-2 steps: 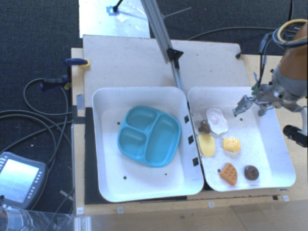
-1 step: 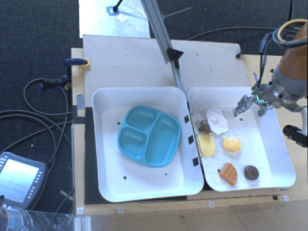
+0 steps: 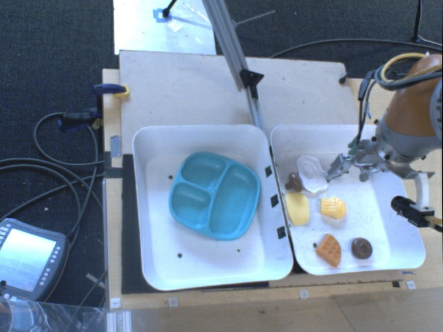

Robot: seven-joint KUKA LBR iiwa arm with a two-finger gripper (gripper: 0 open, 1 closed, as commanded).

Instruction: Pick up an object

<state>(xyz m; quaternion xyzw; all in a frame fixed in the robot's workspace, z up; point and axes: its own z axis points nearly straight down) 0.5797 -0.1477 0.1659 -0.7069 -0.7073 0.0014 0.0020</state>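
One camera hangs above the bench (image 3: 208,88), looking down at a slant from moderate height, taking in both white bins (image 3: 208,268) and surrounding floor.

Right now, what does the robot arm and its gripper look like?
The arm is a thick rounded body, grey with an orange band above the wrist. A yellow cable and dark cables loop over its top. The gripper is a small silvery metal piece with thin fingers at the end of a grey wrist block. A black cylindrical part sticks out lower on the wrist.
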